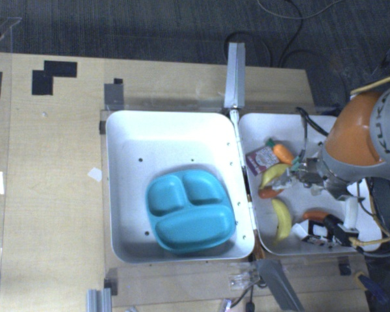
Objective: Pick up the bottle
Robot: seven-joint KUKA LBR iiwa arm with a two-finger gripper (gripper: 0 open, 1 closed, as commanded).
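The bottle [320, 230] looks like the dark object with a white cap lying on its side at the front of the right bin [310, 119]; its shape is hard to make out. My gripper [298, 172] hangs over the middle of that bin, behind the bottle and to its left, apart from it. It is close to a yellow banana [273, 173] and a small red piece [269, 192]. The grey arm with its orange band [351, 138] reaches in from the right and hides part of the bin's right side.
The right bin also holds a second banana [283, 217], an orange carrot [283, 153], a dark red packet [261, 157] and an orange-red object [316, 214] beside the bottle. In the left bin [149, 132] lies a blue compartment tray [190, 208]. A metal post [235, 77] stands behind the bins.
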